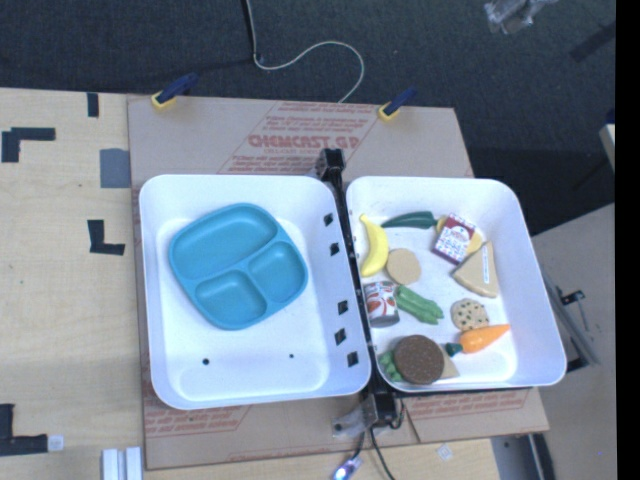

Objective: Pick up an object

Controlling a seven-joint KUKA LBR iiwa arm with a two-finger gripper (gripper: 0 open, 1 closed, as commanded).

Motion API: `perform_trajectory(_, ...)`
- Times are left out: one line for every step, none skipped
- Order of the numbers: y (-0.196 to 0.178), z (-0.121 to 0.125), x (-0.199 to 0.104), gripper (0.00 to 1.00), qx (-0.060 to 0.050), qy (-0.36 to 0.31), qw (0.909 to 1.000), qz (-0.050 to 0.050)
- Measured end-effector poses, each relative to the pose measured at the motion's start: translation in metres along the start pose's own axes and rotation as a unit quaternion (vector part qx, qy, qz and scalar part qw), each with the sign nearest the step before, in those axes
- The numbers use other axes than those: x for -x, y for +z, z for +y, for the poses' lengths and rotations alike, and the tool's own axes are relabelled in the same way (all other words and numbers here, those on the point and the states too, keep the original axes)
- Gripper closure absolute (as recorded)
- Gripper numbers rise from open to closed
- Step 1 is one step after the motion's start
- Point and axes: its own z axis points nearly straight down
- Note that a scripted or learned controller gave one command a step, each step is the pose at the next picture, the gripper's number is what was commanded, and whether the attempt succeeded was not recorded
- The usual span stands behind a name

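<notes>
The right bin (520,218) holds several toy foods: a yellow banana (374,247), a dark green bean pod (408,220), a red box (453,238), a sandwich wedge (478,271), a tan round cracker (404,266), a small can (381,303), a green pea pod (419,305), a chip cookie (468,314), an orange carrot (483,338) and a brown burger patty (418,359). My gripper (512,8) is blurred at the top right, high over the dark floor, well beyond the bin's far edge and apart from every object.
The left bin (160,298) holds a blue divided plate (238,265). Both bins rest on a cardboard sheet (290,138) held by yellow-and-blue clamps (175,89). A white cable (310,53) loops across the dark floor behind.
</notes>
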Motion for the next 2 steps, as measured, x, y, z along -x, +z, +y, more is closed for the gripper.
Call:
perform_trajectory(-0.01, 0.0, -0.001, 1.0, 0.0, 0.0, 1.0, 0.0)
perform_trajectory(-0.02, 0.0, -0.001, 1.0, 0.0, -0.001, 1.0, 0.0)
